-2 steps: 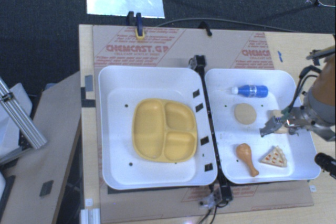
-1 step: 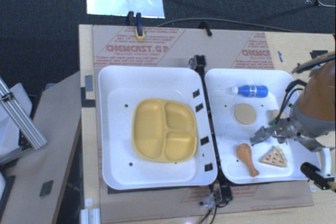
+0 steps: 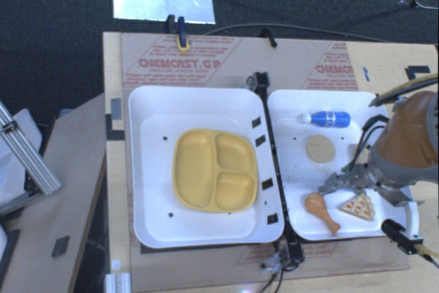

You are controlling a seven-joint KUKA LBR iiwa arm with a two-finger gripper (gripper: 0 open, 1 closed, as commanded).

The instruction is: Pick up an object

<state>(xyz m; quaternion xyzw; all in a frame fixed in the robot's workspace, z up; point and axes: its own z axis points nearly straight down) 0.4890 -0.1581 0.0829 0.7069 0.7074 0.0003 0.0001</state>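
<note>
The right bin (image 3: 291, 121) holds a blue bottle (image 3: 330, 119) lying on its side at the back and a round tan cookie (image 3: 319, 148) just in front of it. At the front lie a toy chicken drumstick (image 3: 322, 210) and a pizza slice (image 3: 359, 206). My gripper (image 3: 341, 182) hangs low over the bin's front right part, just behind the gap between the drumstick and the pizza slice. Nothing shows in its grasp. The grey arm with its orange band (image 3: 410, 141) covers the bin's right side.
The left bin (image 3: 139, 147) holds a yellow divided plate (image 3: 215, 169) in its middle. A black divider with clips (image 3: 269, 161) runs between the two bins. A metal bar (image 3: 27, 154) lies off the bench at the left.
</note>
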